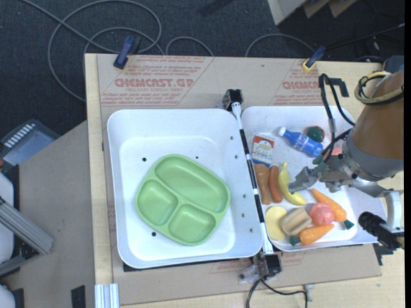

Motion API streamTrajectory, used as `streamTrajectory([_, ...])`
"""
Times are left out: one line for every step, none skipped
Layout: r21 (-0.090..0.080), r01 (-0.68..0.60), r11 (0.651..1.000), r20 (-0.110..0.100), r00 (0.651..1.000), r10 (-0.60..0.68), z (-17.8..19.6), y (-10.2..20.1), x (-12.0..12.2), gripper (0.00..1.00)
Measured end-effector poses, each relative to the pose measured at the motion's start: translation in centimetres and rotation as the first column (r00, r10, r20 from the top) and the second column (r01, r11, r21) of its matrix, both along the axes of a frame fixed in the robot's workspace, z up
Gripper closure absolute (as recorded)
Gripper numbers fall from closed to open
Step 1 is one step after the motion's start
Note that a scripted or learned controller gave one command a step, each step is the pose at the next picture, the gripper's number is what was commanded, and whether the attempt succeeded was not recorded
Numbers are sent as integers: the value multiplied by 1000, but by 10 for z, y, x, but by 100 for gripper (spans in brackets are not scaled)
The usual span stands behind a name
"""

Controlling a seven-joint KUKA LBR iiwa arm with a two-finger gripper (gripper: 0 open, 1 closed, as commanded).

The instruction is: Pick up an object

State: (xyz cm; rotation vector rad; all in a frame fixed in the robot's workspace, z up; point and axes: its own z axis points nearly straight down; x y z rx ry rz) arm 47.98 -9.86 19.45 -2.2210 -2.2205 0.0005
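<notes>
- In the right bin, the gripper hangs low over the toy food.
- Its fingertips sit just beside the banana, perhaps touching it.
- Grip state: cannot tell.

The arm is seen reaching in from the right, its orange band above the grey wrist. The gripper is held low and pointed leftward (the wrist is tilted downward). Its two fingers are seen set close together, with nothing visibly held between them.
</notes>
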Motion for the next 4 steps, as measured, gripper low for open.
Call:
streamTrajectory([-1, 1, 1000, 1, 1000, -1, -110, -47, -1, 0])
streamTrajectory([-1, 0, 1000, 3, 1000, 0, -109, -79, 86, 0])
streamTrajectory([0, -3, 1000, 2, 1000, 3, -110, -54, 150, 0])
streamTrajectory([-2, -3, 1000, 5, 1000, 3, -99, -55, 150, 100])
